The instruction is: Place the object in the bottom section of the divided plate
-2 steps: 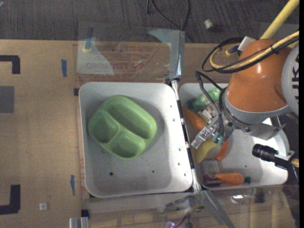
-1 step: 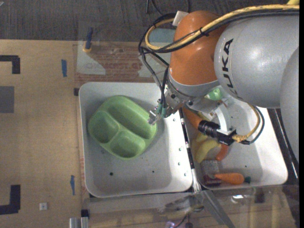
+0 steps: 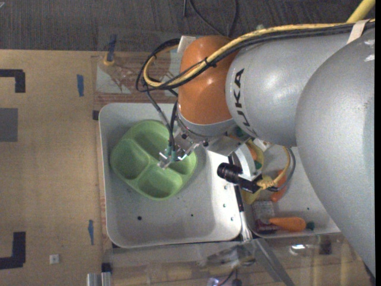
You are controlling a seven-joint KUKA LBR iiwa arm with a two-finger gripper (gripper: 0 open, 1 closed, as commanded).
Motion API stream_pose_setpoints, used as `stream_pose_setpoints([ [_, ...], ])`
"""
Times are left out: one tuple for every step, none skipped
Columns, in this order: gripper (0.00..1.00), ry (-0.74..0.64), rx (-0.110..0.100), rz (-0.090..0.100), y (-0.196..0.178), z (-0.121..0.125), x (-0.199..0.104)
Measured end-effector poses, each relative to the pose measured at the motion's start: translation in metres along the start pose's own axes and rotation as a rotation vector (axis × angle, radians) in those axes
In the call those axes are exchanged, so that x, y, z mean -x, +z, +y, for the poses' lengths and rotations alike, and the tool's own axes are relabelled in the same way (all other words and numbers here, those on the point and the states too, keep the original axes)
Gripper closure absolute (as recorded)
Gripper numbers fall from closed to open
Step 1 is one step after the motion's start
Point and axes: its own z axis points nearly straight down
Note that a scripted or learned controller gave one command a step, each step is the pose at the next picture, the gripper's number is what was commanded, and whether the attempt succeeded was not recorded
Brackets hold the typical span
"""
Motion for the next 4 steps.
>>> stream_pose_setpoints([
  [1.00,-0.094,0.004,-0.004,-0.024,0.033,-0.025],
  [1.00,0.058,0.004,-0.003,-0.023,0.061,0.016],
  [1.00,0.363,0.004,-0.002,-0.054,0.057,0.006],
  [1.00,0.258,0.001,0.000,0.084,0.018,-0.030],
])
